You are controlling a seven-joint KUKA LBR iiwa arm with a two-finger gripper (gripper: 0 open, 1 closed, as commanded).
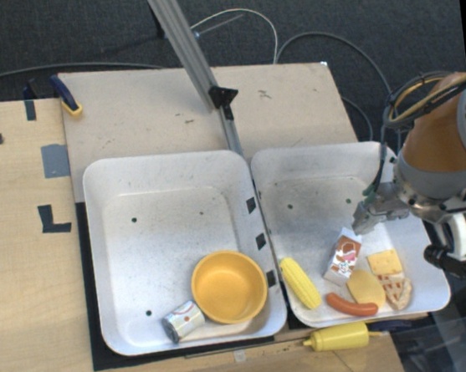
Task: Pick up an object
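My gripper (370,215) hangs over the right bin (315,171), near its right side, just above and right of a small white and red carton (344,259). Its fingers are too small and dark to read. Nothing shows between them. Below the carton lie a corn cob (300,282), a red sausage (350,305), a yellow cheese wedge (366,287), a yellow block (384,263) and a pizza slice (397,291). The left bin (133,193) holds a yellow bowl (228,286) and a small can (183,321).
A yellow mustard bottle (339,338) lies on the bench just in front of the right bin. A grey metal pole (186,43) slants down to the divide between the bins. Cables loop behind the right bin.
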